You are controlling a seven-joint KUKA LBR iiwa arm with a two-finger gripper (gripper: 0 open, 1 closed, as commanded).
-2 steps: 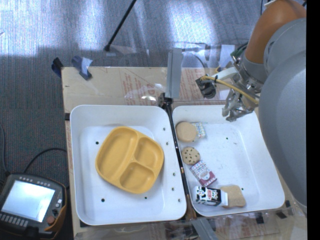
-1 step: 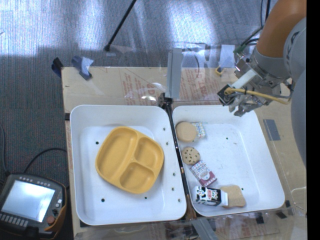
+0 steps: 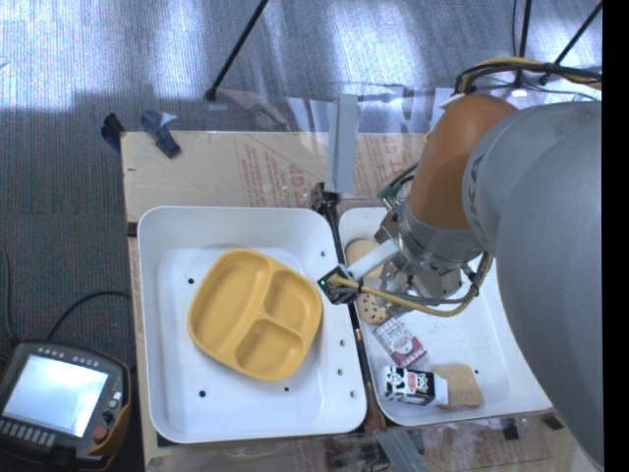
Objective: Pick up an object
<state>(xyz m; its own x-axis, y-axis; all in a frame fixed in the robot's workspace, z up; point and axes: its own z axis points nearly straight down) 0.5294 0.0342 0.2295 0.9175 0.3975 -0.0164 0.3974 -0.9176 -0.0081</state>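
Observation:
My gripper (image 3: 421,281) hangs low over the middle of the right bin (image 3: 519,380), under the grey arm and its orange band, which hide most of it. Just left of it lie a dotted round cookie (image 3: 371,307) and a pale tan round item (image 3: 360,253). Below are a maroon and white packet (image 3: 398,340), a black and white milk carton (image 3: 408,385) and a tan bread slice (image 3: 460,385). A yellow divided plate (image 3: 256,313) rests in the left bin (image 3: 157,264).
A yellow cable with a black plug (image 3: 339,285) loops from the wrist across the divider between the bins. A clear upright post (image 3: 344,146) stands behind the bins. A teach pendant (image 3: 59,396) lies on the floor at bottom left.

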